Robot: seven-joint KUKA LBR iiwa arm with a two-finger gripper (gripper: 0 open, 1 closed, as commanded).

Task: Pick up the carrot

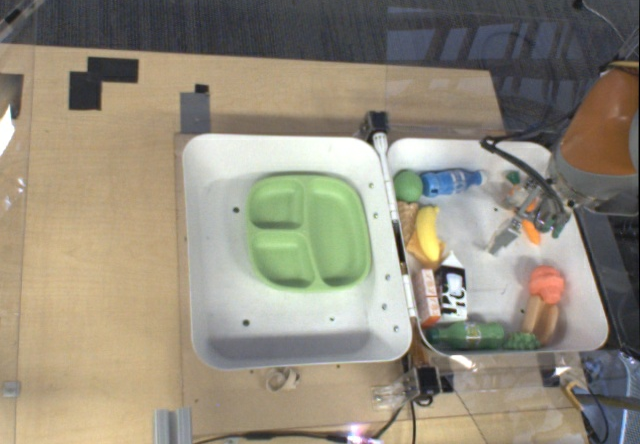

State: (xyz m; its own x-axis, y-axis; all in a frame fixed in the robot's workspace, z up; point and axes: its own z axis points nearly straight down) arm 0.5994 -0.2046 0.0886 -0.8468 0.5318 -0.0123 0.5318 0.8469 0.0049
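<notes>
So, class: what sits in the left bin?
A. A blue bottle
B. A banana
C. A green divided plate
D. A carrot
C: the green divided plate lies in the left bin, while the banana and blue bottle lie in the right bin.

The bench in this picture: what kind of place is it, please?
Probably a robotics lab test bench: a robot arm reaches over two white bins, toy foods such as a banana fill one, and cables trail along the wooden bench.
</notes>
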